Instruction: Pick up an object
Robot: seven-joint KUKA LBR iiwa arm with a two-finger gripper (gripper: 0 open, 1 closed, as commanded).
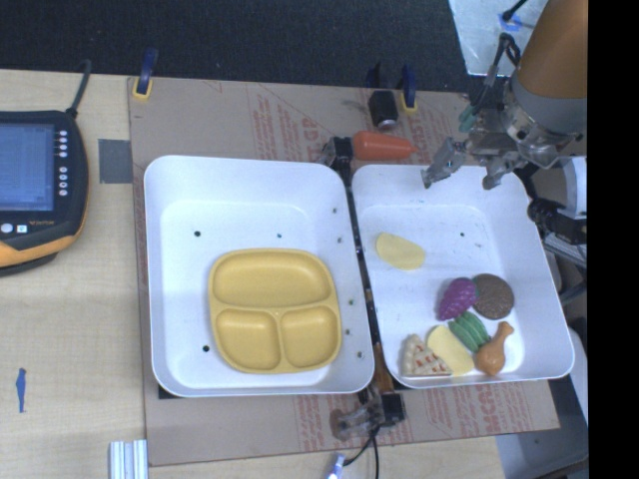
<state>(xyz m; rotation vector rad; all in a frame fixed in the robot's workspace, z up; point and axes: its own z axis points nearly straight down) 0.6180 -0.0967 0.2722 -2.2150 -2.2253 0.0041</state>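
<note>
2 white bins on bench. Left bin (170,267) holds yellow divided tray (274,309). Right bin (534,238): pale yellow chip (400,251) near centre; purple grapes (458,296), brown patty (492,294), green piece (467,329), pizza slice (424,358), drumstick (495,348) clustered at near right corner. Gripper (463,173) above far edge, fingers spread wide, nothing between.

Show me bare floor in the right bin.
Right bin: free between the yellow chip and the far wall, under the open end effector. Crowded at the near right corner: purple grapes, brown patty, drumstick.
</note>
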